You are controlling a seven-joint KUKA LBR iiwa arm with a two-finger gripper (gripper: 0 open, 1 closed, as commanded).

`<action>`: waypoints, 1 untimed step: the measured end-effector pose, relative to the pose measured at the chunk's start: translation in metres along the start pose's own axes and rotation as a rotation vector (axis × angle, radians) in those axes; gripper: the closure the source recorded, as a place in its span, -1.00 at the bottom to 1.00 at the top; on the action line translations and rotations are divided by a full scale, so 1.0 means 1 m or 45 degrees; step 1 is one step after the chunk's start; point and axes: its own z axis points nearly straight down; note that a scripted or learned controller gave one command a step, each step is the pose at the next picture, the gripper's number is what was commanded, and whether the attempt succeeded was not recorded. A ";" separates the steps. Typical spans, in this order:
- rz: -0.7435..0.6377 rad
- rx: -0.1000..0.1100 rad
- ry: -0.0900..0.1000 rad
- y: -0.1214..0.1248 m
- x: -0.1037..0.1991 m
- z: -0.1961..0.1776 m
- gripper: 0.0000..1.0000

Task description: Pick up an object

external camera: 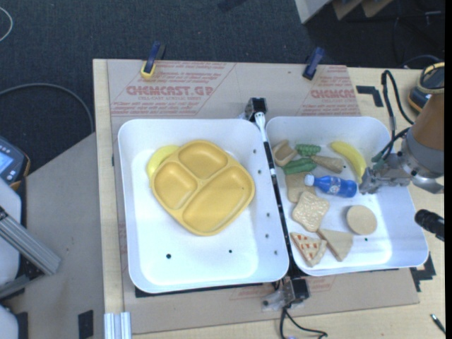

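Camera view
Tabletop (212, 83): a tan board printed with red lettering, carrying two shallow white bins side by side, with a clamp at each of its far corners.
Left bin (134, 210): holds a yellow divided tray (203, 187) with three compartments, lying slightly toward the far half; a yellow rounded piece (159, 159) peeks out from under the tray's far left edge.
Right bin (395, 249): holds a scatter of toy food and a bottle.
Banana (351, 156): yellow, curved, near the far right of the right bin, just beside the gripper.
Blue bottle (335, 185): lying on its side with a white cap pointing left, about mid-bin, its right end near the gripper.
Green pieces (302, 159): two green items, one above the other, in the far part of the right bin, beside tan bread-like pieces (284, 152).
Cracker (311, 211): a square, dotted, tan piece just near of the bottle.
Round cookie (361, 219): tan disc, on the bin floor near of the gripper, apart from it.
Pizza slice (307, 247): triangular with red spots, at the near left of the right bin, touching a tan wedge (338, 243) on its right.
Arm (427, 143): reaches in from the right, over the right bin's right side.
Gripper (371, 182): low inside the right bin, between the banana and the round cookie, just right of the bottle.
Fingers: too dark and small to make out; cannot tell whether they are apart or together, and nothing is seen between them.
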 end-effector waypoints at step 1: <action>0.001 -0.002 -0.002 -0.001 -0.009 -0.061 1.00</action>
